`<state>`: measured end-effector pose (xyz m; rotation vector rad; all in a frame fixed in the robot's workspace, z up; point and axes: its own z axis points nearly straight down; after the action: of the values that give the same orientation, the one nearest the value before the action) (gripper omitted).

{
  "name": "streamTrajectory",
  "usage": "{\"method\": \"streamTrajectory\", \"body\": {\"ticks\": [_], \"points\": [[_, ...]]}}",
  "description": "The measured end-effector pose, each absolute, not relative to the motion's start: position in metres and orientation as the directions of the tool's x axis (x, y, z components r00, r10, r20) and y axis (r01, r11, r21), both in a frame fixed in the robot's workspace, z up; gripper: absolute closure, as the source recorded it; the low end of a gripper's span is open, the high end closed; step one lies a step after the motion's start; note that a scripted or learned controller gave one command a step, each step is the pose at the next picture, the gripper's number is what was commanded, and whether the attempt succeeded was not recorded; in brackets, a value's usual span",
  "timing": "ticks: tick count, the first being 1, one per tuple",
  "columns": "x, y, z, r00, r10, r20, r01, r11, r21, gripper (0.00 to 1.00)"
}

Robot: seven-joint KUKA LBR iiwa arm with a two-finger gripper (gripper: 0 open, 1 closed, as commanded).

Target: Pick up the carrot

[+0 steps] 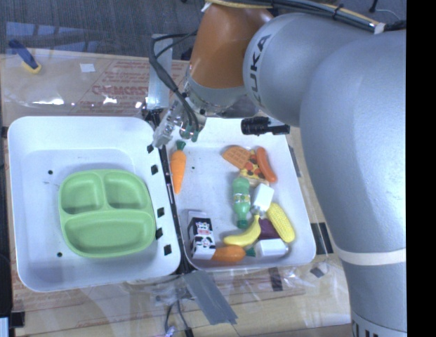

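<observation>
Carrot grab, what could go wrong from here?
1. The carrot lies against the right bin's left wall, so one side of the gripper may hit the rim.
2. The gripper sits near the carrot's green top, so a grasp there could slip off the narrow end.

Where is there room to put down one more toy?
The green divided plate has bare compartments. In the right bin, white floor shows between the carrot and the green bottle. The corner around the banana and corn is crowded.
</observation>
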<state>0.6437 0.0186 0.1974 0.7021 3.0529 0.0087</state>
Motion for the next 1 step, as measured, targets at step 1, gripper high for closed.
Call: {"method": "streamTrajectory", "body": {"ticks": [1], "points": [[0.5964, 0.0648, 0.1920, -0.939, 0.345, 0.001, 0.345, 0.939, 0.001, 1.00]]}}
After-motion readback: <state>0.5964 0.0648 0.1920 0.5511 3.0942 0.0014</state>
